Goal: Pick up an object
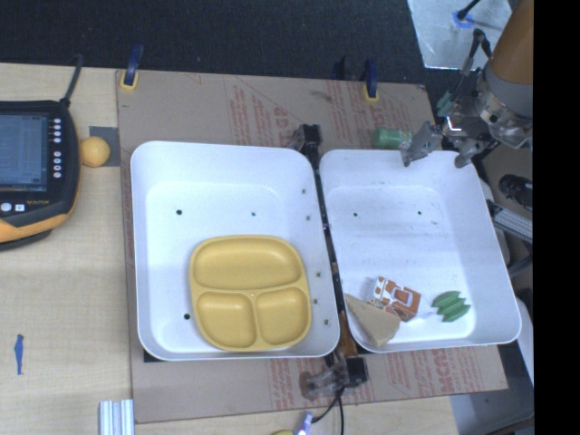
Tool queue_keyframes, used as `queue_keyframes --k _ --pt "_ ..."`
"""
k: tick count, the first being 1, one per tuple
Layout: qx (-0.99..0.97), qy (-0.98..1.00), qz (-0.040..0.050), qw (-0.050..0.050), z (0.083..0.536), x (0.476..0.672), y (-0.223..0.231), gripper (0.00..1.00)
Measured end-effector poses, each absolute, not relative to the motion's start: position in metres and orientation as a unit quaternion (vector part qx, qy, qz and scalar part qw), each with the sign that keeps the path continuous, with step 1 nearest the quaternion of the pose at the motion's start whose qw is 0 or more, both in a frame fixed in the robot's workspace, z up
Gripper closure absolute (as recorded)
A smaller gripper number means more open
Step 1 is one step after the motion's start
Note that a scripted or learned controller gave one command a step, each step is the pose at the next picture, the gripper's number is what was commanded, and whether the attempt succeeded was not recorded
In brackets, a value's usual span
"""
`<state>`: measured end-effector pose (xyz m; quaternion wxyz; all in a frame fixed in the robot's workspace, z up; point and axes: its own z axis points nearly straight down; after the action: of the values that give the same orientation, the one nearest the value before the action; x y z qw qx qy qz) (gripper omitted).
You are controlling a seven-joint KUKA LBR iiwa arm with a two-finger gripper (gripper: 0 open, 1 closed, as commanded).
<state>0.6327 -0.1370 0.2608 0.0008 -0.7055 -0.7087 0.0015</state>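
Observation:
My gripper hangs over the far right corner of the right bin, open, with nothing between its fingers. Along that bin's near edge lie a tan wedge, a small orange and white box and a green leafy piece, all well away from the gripper. A yellow divided plate lies in the near half of the left bin.
A small green object sits on the cardboard just beyond the right bin, left of the gripper. A teach pendant and an orange ball rest on the bench at the left. Clamps hold the cardboard's far edge.

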Motion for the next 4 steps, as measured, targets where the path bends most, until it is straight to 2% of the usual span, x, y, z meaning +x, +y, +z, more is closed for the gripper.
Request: queue_keyframes --k 1,2,3,4 --pt "-0.705 -0.709 0.0028 0.002 0.114 0.655 -0.116 0.0" --pt "-0.705 -0.709 0.0023 0.001 0.092 0.656 -0.096 0.0" --pt "-0.706 -0.708 0.0003 0.0 0.153 0.657 -0.138 0.0" --pt "-0.705 -0.709 0.002 0.001 0.105 0.64 -0.117 0.0"
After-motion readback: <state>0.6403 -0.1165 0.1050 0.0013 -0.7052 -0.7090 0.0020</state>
